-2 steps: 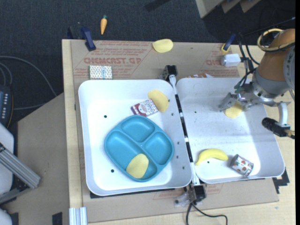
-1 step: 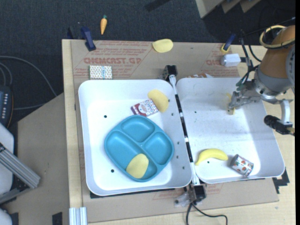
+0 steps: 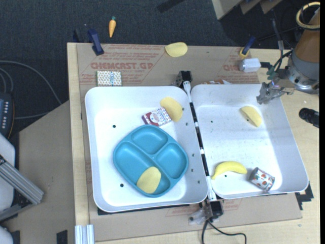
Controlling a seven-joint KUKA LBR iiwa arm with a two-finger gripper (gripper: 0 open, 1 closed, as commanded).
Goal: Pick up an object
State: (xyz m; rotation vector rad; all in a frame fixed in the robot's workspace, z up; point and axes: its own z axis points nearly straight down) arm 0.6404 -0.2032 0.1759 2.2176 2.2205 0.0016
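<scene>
Gripper (image 3: pixel 267 93) at right bin's (image 3: pixel 289 151) far edge; claw state cannot be told.
Nearest target: yellow wedge (image 3: pixel 251 115), probably light, smooth; grasp across its narrow width.

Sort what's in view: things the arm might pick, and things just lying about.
Pickable, in the bins:
banana
can
yellow slice
blue tray
packet
gripper over the right bin

Lying about:
carrot
yellow lump
blue clamp
</scene>
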